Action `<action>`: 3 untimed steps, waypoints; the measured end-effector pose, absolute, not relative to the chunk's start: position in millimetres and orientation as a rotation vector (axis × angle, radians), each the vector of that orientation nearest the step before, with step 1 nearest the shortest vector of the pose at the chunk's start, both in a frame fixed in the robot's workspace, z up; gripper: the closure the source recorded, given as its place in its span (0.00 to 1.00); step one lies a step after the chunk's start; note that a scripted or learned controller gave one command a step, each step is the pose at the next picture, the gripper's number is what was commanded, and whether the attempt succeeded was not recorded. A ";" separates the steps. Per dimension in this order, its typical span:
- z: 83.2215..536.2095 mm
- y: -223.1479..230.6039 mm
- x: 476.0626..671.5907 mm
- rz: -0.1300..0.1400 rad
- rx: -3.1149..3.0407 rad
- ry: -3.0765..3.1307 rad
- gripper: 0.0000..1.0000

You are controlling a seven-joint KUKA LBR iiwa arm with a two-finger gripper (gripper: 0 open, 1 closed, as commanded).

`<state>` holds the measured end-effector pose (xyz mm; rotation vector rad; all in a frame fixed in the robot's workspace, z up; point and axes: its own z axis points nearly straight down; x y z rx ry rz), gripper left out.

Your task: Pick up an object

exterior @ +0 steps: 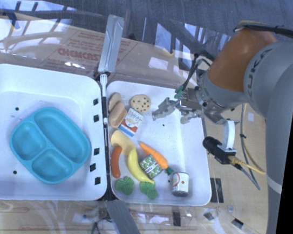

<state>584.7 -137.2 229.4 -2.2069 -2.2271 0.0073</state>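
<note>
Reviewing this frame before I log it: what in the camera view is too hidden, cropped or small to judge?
- Pincer: small and blurred above the right bin; nothing can be made out in its grip.
- Can: label too small to read.
- Small carton: print unreadable.
- Arm: cut off by the right edge, so its base is out of frame.
- Banana: partly covered by the green packet.

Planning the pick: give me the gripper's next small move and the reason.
Probably lower the gripper and shift it toward the cookie. It hangs over bare floor in the right bin, holding nothing, and the cookie lies nearest, with a gap beside it.
</note>
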 end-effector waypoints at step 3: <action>205.1 -128.7 573.1 -0.001 -2.204 -2.240 1.00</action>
